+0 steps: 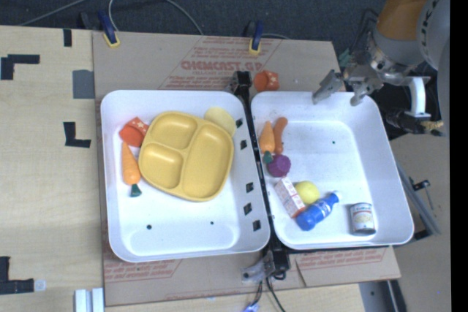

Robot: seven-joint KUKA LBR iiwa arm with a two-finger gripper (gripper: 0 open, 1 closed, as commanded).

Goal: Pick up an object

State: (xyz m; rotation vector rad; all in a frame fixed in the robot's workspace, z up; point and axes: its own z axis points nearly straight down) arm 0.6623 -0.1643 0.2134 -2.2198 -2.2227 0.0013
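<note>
Progress: nothing had been lifted; as far as the view showed, the whole pick was left to do, with reach, descent, grasp and lift all ahead.
Candidates: every object lay in a bin, none between the fingers.
Blue bottle (317, 212): lying on its side in the right bin (365, 150), in that bin's near half, touching the yellow lemon (307, 191).
Red-and-white box (289, 196): flat and slanted, just beside the lemon on the side toward the bin divider.
Purple piece (278, 165): round, glossy, close to the divider, with two small carrots (272, 134) just beyond it.
Tin can (361, 218): in the right bin's near corner, apart from the bottle.
Gripper (344, 90): hovering over the right bin's far rim, well apart from the bottle cluster, fingers spread open with nothing between them.
Arm (409, 4): grey with the orange band, reaching in past the right bin's far corner.
Left bin (175, 230): across the divider from the right bin, holding a yellow divided plate (186, 157), a carrot (131, 166) and a red piece (133, 132) beside it.
Judgement: the bottle cluster looked the likeliest target, though crowded.
</note>
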